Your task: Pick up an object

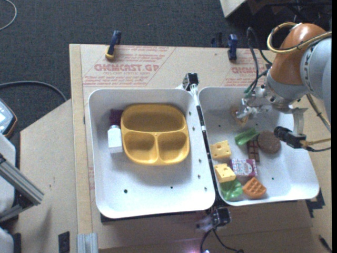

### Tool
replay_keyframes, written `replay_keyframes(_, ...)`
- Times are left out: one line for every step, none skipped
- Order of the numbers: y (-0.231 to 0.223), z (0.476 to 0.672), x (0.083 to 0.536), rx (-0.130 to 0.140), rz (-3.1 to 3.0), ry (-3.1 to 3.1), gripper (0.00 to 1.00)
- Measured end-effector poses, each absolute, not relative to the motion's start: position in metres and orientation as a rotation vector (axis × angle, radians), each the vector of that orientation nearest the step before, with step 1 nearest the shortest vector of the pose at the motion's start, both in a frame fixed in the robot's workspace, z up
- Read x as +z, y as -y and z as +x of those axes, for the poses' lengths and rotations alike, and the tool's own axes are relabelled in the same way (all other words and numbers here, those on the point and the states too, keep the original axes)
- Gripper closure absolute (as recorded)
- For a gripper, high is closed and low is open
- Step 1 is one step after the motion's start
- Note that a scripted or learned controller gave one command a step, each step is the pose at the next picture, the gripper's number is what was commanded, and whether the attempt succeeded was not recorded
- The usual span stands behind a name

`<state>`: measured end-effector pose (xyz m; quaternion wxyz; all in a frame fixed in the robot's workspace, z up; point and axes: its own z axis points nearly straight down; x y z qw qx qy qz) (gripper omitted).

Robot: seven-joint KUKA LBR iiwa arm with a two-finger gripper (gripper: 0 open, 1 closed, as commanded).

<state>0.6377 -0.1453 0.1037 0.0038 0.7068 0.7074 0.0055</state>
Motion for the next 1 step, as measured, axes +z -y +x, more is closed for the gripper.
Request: replay_keyframes(0.1396,0.6475,0.1621,0.007,2.213,-2.218,1.00)
